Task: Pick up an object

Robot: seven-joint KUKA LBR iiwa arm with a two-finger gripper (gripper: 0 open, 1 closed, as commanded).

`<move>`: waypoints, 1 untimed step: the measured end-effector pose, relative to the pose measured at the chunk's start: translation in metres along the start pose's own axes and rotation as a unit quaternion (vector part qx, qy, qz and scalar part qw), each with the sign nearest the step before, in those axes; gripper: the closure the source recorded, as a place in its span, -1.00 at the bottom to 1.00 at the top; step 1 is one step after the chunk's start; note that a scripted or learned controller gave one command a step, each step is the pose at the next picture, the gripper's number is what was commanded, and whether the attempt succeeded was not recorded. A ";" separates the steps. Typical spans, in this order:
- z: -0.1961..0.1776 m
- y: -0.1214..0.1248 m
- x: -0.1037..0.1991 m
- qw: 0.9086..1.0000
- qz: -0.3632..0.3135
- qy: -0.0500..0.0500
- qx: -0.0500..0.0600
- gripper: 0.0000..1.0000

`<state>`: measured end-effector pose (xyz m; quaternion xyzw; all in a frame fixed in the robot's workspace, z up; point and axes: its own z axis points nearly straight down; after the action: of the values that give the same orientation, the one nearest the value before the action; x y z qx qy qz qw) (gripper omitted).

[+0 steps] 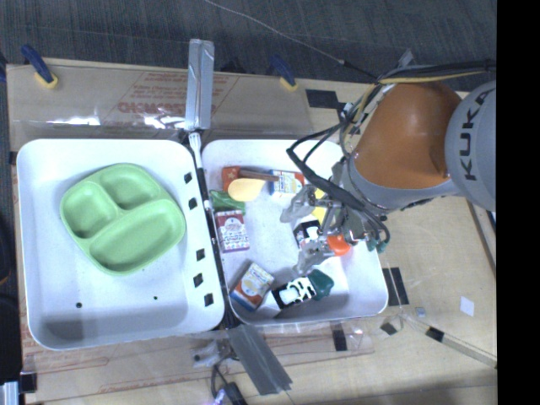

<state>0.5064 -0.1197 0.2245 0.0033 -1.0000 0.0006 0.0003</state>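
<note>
- Two shallow white bins are sitting side by side on a bench, seen from above at a slant, with a metal strip standing up at twelve o'clock where the bins meet.
- The left bin is holding a green divided plate toward its upper half, leaving bare white floor along its six o'clock edge.
- The right bin is carrying a scatter of small things, with an open patch of floor near its middle.
- The robot arm, grey with an orange band, is reaching in from three o'clock and covering the bin's right side.
- The gripper is hanging over the bin's middle-right; its fingers are blurring into cables and clutter, so whether they are wide, narrow or holding anything cannot be told.
- A red packet is lying near the bin's left wall at nine o'clock, clear of the gripper.
- A yellow rounded object and a flat printed box are lying along the twelve o'clock edge.
- A small carton is lying tilted at seven o'clock, close to the front wall.
- A dark green and black-and-white item is lying at six o'clock, just below the gripper, hard to identify.
- An orange piece is peeking out beside the gripper at three o'clock, partly hidden by the wrist.
</note>
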 end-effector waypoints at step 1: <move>0.118 -0.049 -0.036 0.998 -0.061 0.005 -0.002 -1.00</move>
<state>0.5429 -0.1685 0.1067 0.0646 -0.9979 -0.0019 0.0051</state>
